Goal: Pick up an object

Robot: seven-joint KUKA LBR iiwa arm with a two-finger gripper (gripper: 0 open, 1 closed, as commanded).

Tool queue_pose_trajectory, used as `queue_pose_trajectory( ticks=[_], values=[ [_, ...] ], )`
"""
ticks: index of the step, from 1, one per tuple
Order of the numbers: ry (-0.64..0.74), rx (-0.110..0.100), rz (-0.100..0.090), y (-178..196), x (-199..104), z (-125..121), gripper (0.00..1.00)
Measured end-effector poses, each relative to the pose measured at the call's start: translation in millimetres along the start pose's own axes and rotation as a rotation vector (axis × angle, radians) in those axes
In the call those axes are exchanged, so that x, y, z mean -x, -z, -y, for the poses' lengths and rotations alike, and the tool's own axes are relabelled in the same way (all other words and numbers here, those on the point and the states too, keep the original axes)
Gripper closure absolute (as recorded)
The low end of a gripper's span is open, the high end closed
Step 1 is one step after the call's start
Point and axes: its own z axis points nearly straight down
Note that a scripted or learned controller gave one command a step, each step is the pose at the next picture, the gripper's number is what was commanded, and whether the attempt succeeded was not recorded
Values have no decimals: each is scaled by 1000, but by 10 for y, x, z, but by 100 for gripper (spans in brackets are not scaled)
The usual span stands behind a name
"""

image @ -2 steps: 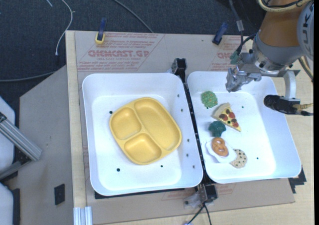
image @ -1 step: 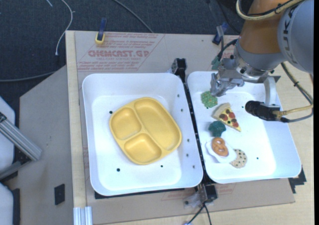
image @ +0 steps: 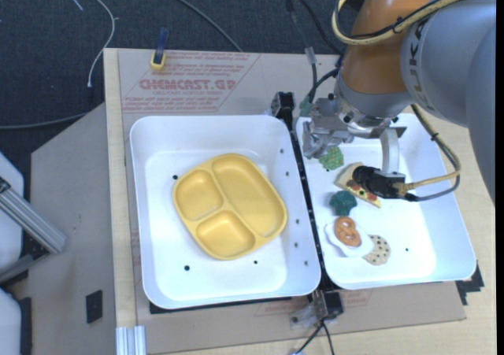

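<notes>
On the far left of my desk [image: 197, 86], near its back edge, a small blue and yellow clip [image: 160, 54] sits on the printed cardboard. In front of it is the left bin [image: 150, 188]. It holds a yellow tray [image: 228, 204] with three compartments, lying flat and turned at a slant near the middle of the bin floor.

The right bin [image: 441, 227] stands edge to edge with the left one. My claw [image: 317, 141] hangs over its back left corner, close to the wall the two bins share. My arm [image: 457, 46] comes down to it from the right. From this angle I cannot tell whether the claw is open or closed, and I see nothing gripped in it.

The things I could pick up lie in the left part of this bin. A green piece [image: 333, 159] sits just beside the claw, on its front right side. Near it, toward the front, is a pale yellow slice [image: 350, 179] that is partly covered. A dark teal lump [image: 342, 202] lies just in front of the slice. Nearer the front edge, a brown pretzel [image: 346, 231] rests on a white base. A speckled cookie [image: 378, 249] lies just beside it on the right.
</notes>
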Motion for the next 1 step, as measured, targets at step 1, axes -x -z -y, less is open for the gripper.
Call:
queue_pose_trajectory(
  ticks=[1],
  values=[
    [2,1,0,-18,-644,66,100]
  ],
)
